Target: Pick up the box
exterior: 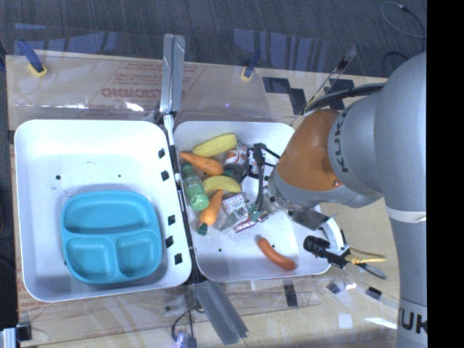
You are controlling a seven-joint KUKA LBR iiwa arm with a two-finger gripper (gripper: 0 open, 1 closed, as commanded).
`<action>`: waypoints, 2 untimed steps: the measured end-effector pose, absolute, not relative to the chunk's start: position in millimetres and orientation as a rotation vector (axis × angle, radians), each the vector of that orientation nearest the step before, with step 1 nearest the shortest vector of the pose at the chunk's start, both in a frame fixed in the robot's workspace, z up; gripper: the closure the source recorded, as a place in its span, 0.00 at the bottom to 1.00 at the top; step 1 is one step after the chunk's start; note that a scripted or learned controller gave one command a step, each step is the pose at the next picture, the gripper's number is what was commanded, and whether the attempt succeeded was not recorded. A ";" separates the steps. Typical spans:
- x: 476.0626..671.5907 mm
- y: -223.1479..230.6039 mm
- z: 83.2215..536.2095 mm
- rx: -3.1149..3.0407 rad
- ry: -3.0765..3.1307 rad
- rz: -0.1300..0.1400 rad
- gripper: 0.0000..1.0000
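Basically, big grey arm point(384, 151) reaching in over the right bin point(217, 263), gripper point(255, 207) down right next to the small box point(233, 204) mid-bin. Blue divided tray point(110, 236) alone in the left bin point(43, 165). Can't tell how the fingers are set, or whether gripping anything.

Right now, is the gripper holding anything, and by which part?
Cannot be told: the gripper is down at the box among the toy food, its grip hidden.
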State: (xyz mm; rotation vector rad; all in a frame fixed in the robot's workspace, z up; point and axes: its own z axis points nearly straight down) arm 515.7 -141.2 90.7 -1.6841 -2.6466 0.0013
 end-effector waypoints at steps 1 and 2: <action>515.6 -141.5 100.0 -1.680 -2.647 0.002 1.00; 480.3 -55.6 234.3 -1.547 -2.733 0.000 1.00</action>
